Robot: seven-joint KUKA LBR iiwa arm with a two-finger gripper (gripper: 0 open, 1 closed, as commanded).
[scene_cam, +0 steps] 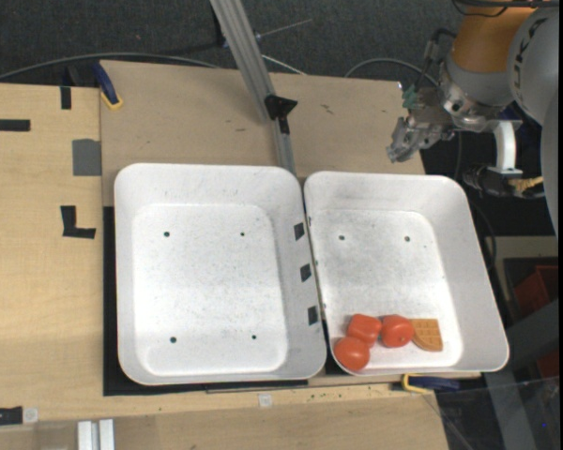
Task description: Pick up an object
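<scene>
Three small red-orange round pieces (368, 337) lie clustered at the near edge of the right bin (450, 209). A tan waffle-like piece (427, 334) lies just right of them, touching the nearest one. My gripper (403, 146) hangs above the bench beyond the right bin's far rim, far from these objects. Nothing shows between its fingers, and I cannot make out how they stand.
The left bin (206, 270) sits beside the right one, joined by a dark clip strip. A slanted metal rail (249, 59) crosses the bench behind the bins. Black tape marks and a grey patch lie on the wood at far left.
</scene>
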